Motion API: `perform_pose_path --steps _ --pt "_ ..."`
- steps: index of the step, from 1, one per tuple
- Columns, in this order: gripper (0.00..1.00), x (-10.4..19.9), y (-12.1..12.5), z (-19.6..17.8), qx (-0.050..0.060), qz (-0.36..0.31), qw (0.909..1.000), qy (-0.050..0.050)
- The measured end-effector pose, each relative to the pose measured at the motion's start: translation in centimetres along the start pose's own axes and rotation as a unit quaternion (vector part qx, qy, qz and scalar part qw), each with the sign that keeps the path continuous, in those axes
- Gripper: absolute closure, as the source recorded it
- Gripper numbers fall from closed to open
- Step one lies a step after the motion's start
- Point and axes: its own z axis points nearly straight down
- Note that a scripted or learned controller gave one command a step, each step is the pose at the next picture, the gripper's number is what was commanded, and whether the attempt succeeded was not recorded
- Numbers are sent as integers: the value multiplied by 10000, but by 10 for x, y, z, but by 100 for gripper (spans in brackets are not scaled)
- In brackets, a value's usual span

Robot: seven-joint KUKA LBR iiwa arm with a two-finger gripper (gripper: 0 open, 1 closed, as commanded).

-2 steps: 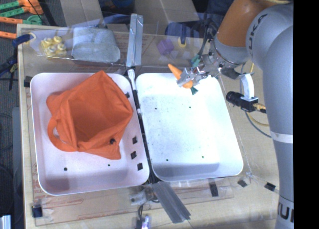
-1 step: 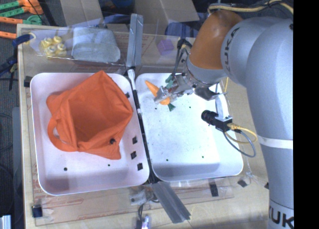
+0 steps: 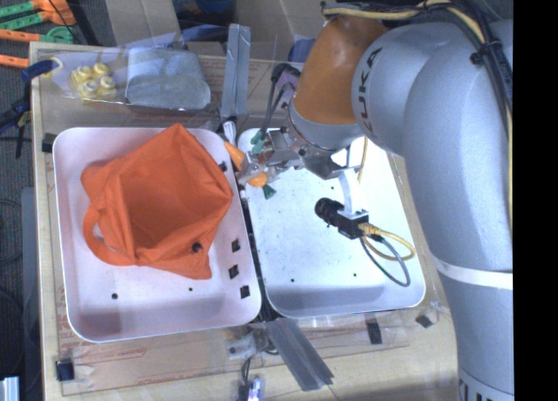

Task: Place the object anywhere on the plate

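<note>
Camera view, bench from above.

- Arm (image 3: pixel 436 112) enters from the right, orange band over the upper part of the right bin (image 3: pixel 331 273).
- Gripper (image 3: pixel 260 157) sits at the upper left corner of the right bin, close against the wall shared with the left bin (image 3: pixel 74 308).
- Grip state: cannot tell. The wrist body and clutter around the tip hide how far it is spread.
- Small orange-and-green object (image 3: pixel 259 180) lies just beneath the gripper tip, at the same corner of the right bin, beside the dividing wall. It is touching or very nearly touching the gripper; whether it is actually gripped cannot be told.
- Left bin: large orange fabric bag (image 3: pixel 161 199), crumpled and open at the top, with a handle loop hanging toward the left wall. It covers most of the floor of that bin.
- Small black squares (image 3: pixel 235 257) line the right wall of the left bin.
- Behind the bins: clear plastic pouch (image 3: pixel 131 81) holding yellow pieces and a grey mass.
</note>
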Motion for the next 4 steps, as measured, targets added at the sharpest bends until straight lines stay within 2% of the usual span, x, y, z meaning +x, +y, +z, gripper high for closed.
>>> perform_pose_path --steps 1,2,3,4 --pt "100 87 8 1 6 -55 10000 -5" --pt "100 101 50 0 -1 64 10000 -6" --pt "100 156 43 93 6 274 9996 -13" --pt "100 180 88 56 -16 -735 9973 -12"
